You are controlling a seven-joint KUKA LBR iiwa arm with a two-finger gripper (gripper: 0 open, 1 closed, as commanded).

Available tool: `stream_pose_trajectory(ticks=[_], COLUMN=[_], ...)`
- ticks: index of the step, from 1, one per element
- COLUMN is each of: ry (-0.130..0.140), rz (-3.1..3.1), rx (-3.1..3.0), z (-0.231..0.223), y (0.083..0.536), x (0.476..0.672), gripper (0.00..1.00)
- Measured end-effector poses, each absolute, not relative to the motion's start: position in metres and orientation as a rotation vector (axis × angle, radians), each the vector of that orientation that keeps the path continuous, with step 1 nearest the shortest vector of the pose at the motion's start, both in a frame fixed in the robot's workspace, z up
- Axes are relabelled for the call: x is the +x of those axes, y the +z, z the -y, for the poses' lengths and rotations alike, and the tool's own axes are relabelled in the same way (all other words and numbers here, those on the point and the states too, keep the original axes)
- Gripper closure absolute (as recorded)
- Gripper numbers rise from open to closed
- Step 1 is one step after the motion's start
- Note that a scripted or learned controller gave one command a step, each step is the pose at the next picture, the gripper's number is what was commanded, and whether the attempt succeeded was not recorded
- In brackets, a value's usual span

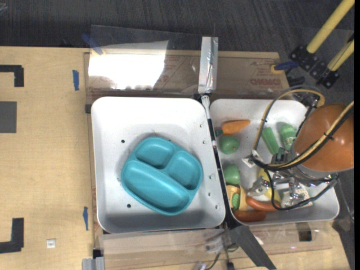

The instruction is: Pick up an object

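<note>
Lying in the left bin, a teal divided tray, three compartments showing, tilted a little, well apart from everything in the right bin.

Reaching down into the right bin, near its front-right corner, the arm, its orange band covering much of that bin's right half. Hanging below the band, the gripper, wrapped in black and yellow cables and metal fittings; impossible to tell whether the claw is apart or together, and nothing clearly seen between its tips.

Scattered around the gripper, the small toy foods: an orange carrot toward the right bin's back-left, a green round piece just beside the carrot, another green piece nearer the front along the left wall, green cylinders half hidden behind cables and the band. Just beside the gripper, something yellow, too cluttered to name. Peeking out in front of the gripper, a red-orange piece, partly covered.

Cutting off at the picture's upper right corner, yellow poles with black clamps.
</note>
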State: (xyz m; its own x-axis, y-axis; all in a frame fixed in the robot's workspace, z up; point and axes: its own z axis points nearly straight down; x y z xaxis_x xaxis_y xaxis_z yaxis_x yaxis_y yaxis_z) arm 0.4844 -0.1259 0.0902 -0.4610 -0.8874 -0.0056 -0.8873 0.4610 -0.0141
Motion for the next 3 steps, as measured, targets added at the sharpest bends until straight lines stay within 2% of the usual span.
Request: stream_pose_trajectory(ticks=[1, 3], ry=[-0.009, -0.011], rz=[-2.640, -2.643], rx=[-1.679, -1.670], z=[0.109, 0.099], y=[0.090, 0.090], x=[0.589, 0.561], gripper=[0.00, 0.00])
